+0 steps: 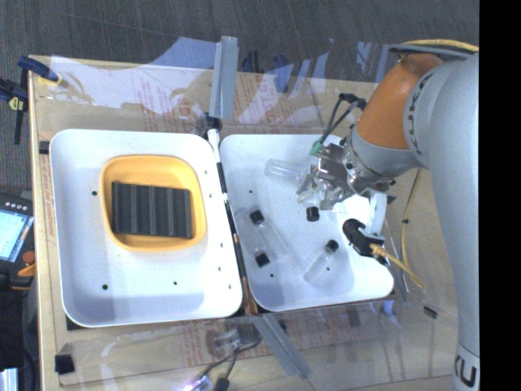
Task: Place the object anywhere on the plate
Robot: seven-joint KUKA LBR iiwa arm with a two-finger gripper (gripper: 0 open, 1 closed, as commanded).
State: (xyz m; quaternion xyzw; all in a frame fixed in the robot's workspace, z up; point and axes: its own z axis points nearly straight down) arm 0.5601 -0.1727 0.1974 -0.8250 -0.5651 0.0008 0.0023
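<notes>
In the camera view, the 2-finger gripper hung low over the right white bin — whether it was open or closed could not be told. Clear plastic vials with black caps lay scattered there. The yellow rectangular plate with a dark ribbed centre sat in the left white bin.

Bulky grey arm with an orange band, thin black cables, and what seems a metallic gripper
</notes>
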